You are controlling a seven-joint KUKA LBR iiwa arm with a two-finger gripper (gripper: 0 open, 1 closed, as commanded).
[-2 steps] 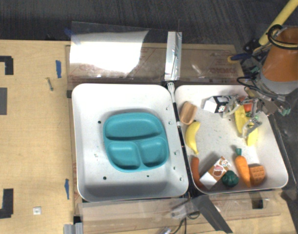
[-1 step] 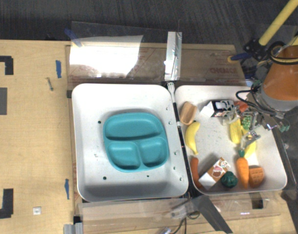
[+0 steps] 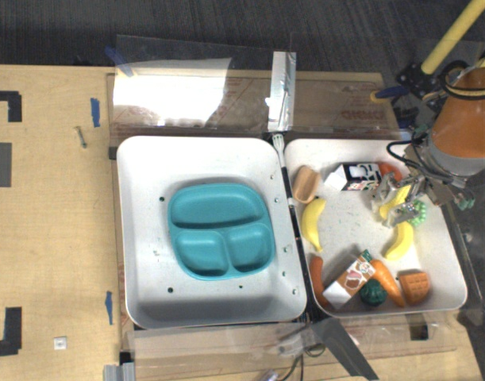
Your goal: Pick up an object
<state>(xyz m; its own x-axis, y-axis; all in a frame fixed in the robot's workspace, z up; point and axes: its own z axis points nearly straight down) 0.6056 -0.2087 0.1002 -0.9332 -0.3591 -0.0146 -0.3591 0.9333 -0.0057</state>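
My gripper [image 3: 394,199] hangs low in the right bin [image 3: 456,280], under the arm's orange band [image 3: 463,129]. It sits over a small yellow piece [image 3: 402,196] and next to a green toy [image 3: 419,211]. A second yellow banana [image 3: 399,241] lies just below it. Left of it are a black and white box [image 3: 359,175], a tan bread piece [image 3: 305,183] and a yellow banana [image 3: 312,223]. Along the bin's front lie a red sausage [image 3: 317,280], a small carton [image 3: 355,275], a carrot [image 3: 386,282], a dark green toy [image 3: 374,294] and an orange block [image 3: 414,286].
The left bin [image 3: 139,173] holds a teal divided plate [image 3: 221,229]. A metal divider [image 3: 281,101] stands behind the gap between the bins. A yellow rod [image 3: 460,24] and cables sit at the top right by the arm.
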